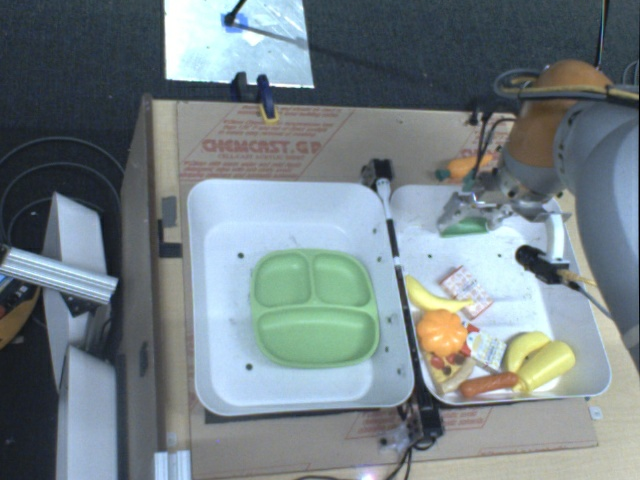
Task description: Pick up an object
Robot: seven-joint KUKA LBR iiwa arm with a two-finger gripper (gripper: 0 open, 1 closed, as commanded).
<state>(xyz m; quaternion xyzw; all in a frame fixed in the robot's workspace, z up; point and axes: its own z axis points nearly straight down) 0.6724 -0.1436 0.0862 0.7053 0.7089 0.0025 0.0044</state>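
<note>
My gripper (470,211) hangs low over the far end of the right bin (590,343), directly above a flat green object (463,228) that pokes out beneath it. Whether the green object is gripped cannot be made out. Toward the near end of the same bin lie a yellow banana (430,296), an orange pepper (443,332), a small red-and-white packet (466,286), a yellow pear-like piece (540,358) and a reddish sausage (490,384).
The left bin (215,268) holds a green divided plate (314,304). A ridge (392,258) separates the two bins. An orange item (458,168) sits on the bench behind the right bin. The grey arm (590,158) covers the right bin's far right corner.
</note>
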